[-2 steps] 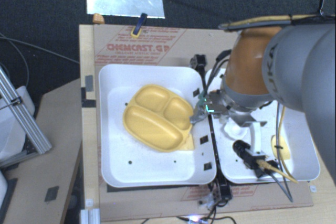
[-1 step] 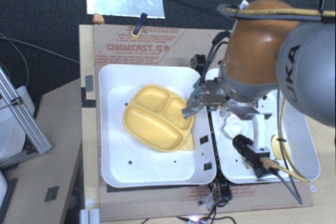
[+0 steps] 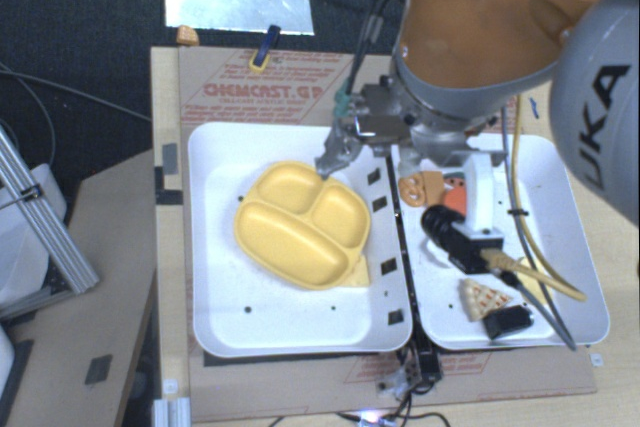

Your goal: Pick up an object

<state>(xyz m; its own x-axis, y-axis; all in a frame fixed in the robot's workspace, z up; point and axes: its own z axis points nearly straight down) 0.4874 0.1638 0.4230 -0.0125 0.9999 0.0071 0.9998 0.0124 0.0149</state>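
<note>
Yellow divided plate (image 3: 303, 237), lying mid-way in the left bin (image 3: 228, 317), with the pincer (image 3: 332, 160) at its one-o'clock rim; whether that pincer is open or closed we cannot tell, and we judge the smooth, sloped rim may slip free.

Robotics lab, white bins (image 3: 210, 315) on cardboard-covered bench (image 3: 260, 90), aluminium framing (image 3: 40, 225), loose cables (image 3: 25, 105)

The gripper (image 3: 333, 158) hangs over the left bin (image 3: 215, 315), its tip at the far rim of a yellow divided plate (image 3: 300, 225) that lies in the bin's middle. In the right bin (image 3: 575, 245), a brown biscuit figure (image 3: 420, 185) and an orange piece (image 3: 453, 198) lie near the far left corner. A pizza slice (image 3: 483, 296) touches a black block (image 3: 508, 320) by the near edge.
</note>
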